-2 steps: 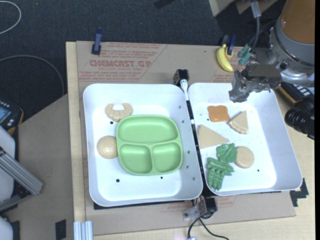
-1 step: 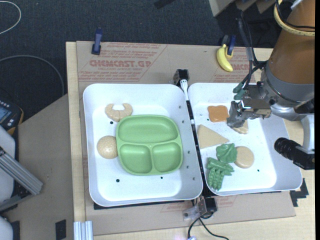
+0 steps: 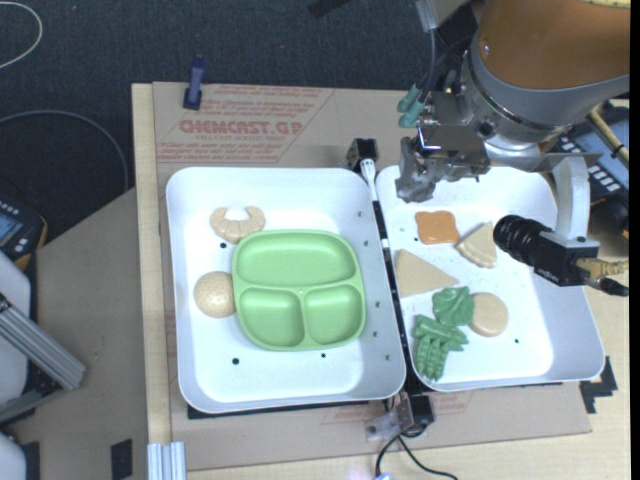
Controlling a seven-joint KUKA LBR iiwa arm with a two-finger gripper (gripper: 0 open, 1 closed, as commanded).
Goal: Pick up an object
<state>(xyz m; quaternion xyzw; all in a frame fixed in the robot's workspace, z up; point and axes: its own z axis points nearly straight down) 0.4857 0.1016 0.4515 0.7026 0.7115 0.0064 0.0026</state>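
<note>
Gripper (image 3: 415, 186) hovering above orange toast slice (image 3: 437, 227), finger state unclear; probably light, stiff, flat: best pinched across opposite edges

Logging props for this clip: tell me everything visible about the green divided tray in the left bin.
The green tray is pale green, looks like moulded plastic, with rounded corners and three compartments: one wide one at the far side, two smaller near the camera. It lies flat, right way up, slightly skewed, mid left bin. A round tan piece sits against its left edge.
</note>
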